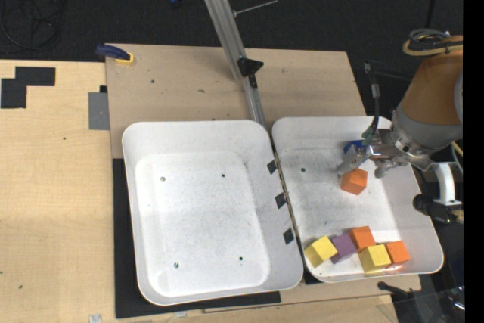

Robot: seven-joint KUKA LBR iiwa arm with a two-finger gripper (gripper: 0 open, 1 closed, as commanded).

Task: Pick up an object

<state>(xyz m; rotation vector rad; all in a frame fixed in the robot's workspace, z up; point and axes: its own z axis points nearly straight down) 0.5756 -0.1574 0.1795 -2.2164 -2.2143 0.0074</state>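
Observation:
An orange cube (354, 181) lies in the right bin (318, 136), near its middle right. My gripper (368, 163) reaches in from the right and hangs just above and to the right of this cube, close to it or touching it. A small blue piece (354, 148) shows at the gripper's left side; I cannot tell whether it is a loose object or part of the tool. At the right bin's front edge sit several more blocks: a yellow cube (321, 249), a purple block (344, 244), an orange block (363, 237), a second yellow cube (374, 258) and another orange one (398, 252).
The left bin (144, 140) stands beside the right one, joined by black clips (280, 200). A slanted metal rail (227, 30) rises behind the bins. A blue-and-yellow clamp (115, 53) lies at the bench's back left corner.

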